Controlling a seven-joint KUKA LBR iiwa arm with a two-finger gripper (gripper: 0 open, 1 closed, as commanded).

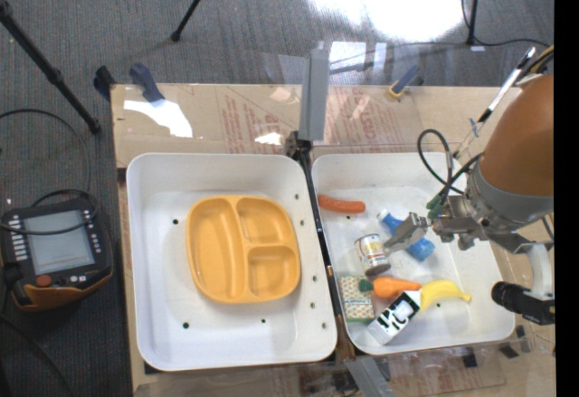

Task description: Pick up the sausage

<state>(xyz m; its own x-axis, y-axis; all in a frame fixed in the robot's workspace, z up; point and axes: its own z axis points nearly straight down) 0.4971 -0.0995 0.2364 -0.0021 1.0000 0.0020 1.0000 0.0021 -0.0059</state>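
The sausage (341, 203), a short orange-red link, lies flat near the far left of the right bin (362, 171), close to the wall between the bins. My gripper (403, 233) reaches in from the right and hovers low over the middle of the bin, between a small can (371, 251) and blue pieces (421, 249). It is about a hand's width to the right of and nearer than the sausage, not touching it. Nothing shows in its grip.
Near the front of the right bin lie a carrot (395, 287), a banana (446, 293), a black-and-white bottle (395, 317) and a small box (355, 300). The left bin (154, 205) holds a yellow divided plate (242, 248). A cable (432, 160) loops above the wrist.
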